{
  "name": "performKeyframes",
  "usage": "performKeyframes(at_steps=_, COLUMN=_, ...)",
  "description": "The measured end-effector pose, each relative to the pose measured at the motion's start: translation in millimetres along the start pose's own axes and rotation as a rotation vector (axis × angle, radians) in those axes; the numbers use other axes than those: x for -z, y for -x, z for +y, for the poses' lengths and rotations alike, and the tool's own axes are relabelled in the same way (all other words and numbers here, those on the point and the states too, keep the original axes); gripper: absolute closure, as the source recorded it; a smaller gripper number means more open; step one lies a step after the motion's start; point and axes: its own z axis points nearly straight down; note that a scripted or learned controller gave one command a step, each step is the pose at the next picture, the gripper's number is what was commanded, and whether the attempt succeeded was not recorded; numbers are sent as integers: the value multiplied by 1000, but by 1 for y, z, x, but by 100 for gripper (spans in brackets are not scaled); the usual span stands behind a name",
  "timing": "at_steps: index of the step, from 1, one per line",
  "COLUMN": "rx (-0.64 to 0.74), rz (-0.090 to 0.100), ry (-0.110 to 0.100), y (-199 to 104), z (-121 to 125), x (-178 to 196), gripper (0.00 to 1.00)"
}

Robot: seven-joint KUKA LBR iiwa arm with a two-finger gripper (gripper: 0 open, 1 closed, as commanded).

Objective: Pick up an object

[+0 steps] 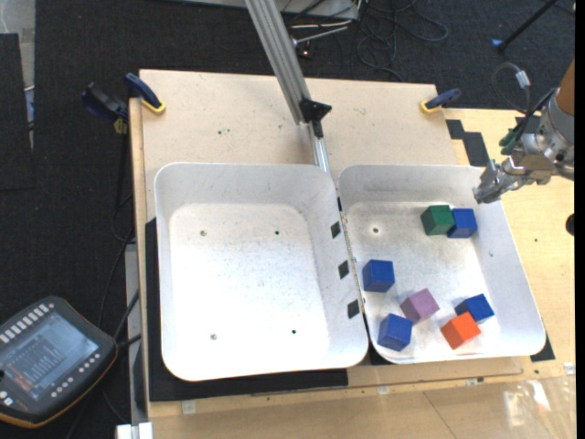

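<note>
A handheld control pendant (41, 359) is seen cut off at the lower left corner, its screen too blurred to be read, beside the pale wooden bench (238, 117) on which two shallow white bins are set side by side. The left bin (178, 208) is speckled with small dark marks; the right bin (512, 273) holds seven blocks. Nearest the front rim, an orange cube (460, 329) is pressed against a dark blue cube (476, 307), with a purple cube (420, 305) and a blue cube (395, 331) just to their left and another blue cube (378, 275) a little farther back. Toward the rear of the bin, a green cube (438, 219) is seen touching a blue cube (462, 223). The gripper (489, 188) is held above the bin's far right rim, near that rear pair but apart from it, with nothing seen between its fingers; whether they are spread or pressed together cannot be made out. The grey arm (548, 144) is cropped by the right edge. Clamps (146, 94) are fixed at the bench's far corners, a slanted metal pole (274, 44) is mounted behind the bins, and cables are strewn over the dark floor beyond.
</note>
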Motion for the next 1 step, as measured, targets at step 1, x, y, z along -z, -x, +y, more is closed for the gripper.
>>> performKeyframes(at_steps=1, rx=4, rz=4, ry=-7, y=-55, z=-4, x=1, gripper=100)
